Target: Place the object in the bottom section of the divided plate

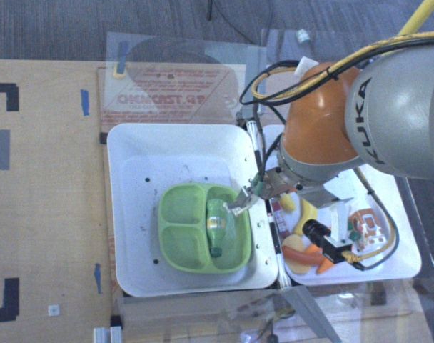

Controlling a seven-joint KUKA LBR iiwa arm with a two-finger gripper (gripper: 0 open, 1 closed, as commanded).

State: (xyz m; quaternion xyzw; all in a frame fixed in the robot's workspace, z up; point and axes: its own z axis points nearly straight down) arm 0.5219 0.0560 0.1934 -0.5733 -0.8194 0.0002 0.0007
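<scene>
Left bin (131,156): green divided plate (181,245) sits toward 5 o'clock of bin floor. Plate has two small sections on 9 o'clock side, one long section on 3 o'clock side. Pale green translucent object (216,229) lies lengthwise in long section, dark end toward 6 o'clock. Tool (240,203) hangs over plate rim at 1 o'clock, just beside object's upper end; contact unclear. Tool spread or pressed together: cannot tell. Arm (388,113) enters from 3 o'clock, above right bin (410,263). Right bin holds orange carrot-like piece (303,252) and yellow piece (308,211).
</scene>
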